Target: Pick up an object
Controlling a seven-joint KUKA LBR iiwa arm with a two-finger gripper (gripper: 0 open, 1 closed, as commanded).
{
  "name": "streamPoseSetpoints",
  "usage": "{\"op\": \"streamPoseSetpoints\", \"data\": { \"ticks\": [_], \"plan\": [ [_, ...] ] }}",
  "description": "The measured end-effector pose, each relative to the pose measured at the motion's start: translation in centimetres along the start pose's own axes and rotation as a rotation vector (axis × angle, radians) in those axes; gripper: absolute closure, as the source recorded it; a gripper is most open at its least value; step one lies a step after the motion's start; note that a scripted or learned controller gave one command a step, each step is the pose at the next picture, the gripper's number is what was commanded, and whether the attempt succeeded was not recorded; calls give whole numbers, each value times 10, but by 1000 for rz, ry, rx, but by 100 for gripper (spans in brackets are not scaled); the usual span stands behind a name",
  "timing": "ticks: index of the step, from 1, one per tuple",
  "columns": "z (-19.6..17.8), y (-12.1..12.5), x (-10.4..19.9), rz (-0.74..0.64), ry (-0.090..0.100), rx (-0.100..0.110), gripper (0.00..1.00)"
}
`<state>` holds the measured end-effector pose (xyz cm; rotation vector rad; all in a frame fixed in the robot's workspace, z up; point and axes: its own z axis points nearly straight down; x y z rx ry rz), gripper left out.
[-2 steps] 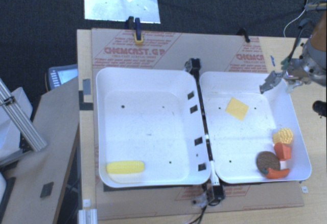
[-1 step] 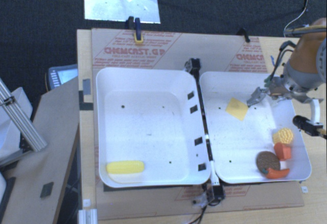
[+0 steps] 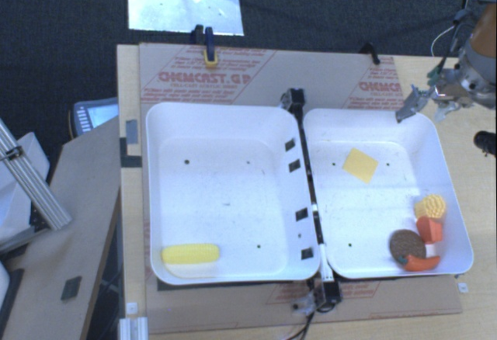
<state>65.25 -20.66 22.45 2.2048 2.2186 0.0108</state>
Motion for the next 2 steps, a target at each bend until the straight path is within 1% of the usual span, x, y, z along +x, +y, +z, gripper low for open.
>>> {"op": "streamPoseSetpoints", "data": {
  "ticks": [1, 2],
  "plan": [
    [111, 11, 2, 0, 6, 19, 0],
    [9, 18, 0, 0, 1, 2, 0]
  ]
}}
